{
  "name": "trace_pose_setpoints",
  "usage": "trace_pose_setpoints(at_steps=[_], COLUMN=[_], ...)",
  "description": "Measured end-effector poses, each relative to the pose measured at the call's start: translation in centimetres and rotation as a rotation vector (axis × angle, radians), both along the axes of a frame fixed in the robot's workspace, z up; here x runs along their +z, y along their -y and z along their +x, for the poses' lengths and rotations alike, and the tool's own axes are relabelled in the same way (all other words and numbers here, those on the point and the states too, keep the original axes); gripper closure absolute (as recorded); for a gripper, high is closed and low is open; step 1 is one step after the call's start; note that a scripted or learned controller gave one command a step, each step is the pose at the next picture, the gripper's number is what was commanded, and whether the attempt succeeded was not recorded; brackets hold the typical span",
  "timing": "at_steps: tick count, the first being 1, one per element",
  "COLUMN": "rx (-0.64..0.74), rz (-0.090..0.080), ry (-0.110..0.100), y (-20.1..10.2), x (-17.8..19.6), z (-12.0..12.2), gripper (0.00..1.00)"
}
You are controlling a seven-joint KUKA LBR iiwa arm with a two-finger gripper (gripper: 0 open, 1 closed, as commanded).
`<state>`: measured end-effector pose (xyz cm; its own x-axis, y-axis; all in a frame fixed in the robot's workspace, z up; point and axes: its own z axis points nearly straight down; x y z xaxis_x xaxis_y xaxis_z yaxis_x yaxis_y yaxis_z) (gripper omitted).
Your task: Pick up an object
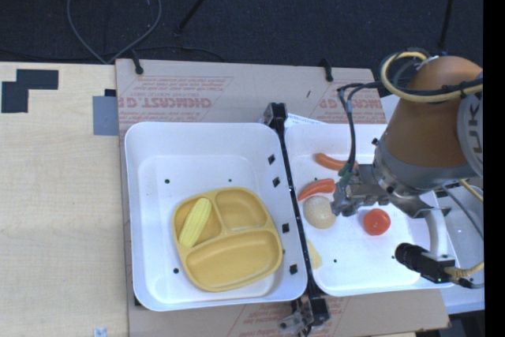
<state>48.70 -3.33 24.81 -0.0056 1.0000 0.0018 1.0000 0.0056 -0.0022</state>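
So two bins sit side by side on the bench. The left bin holds a divided tray, with a corn cob lying in the tray's upper-left compartment. In the right bin, a chili lies toward the far side, a second one just in front of it, and a round potato-like thing right below that. A tomato sits to the right of the round thing. The claw hangs between them, arm coming in from the right.
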Motion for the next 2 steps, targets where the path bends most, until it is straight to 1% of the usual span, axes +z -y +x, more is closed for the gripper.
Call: trace_pose_setpoints(at_steps=[1, 2], rx=[-0.001, 0.0], rz=[-0.001, 0.0], ry=[-0.003, -0.002], y=[-5.6, -10.8], x=[-1.4, -0.8], z=[1.1, 1.2], gripper=[1.0, 1.0])
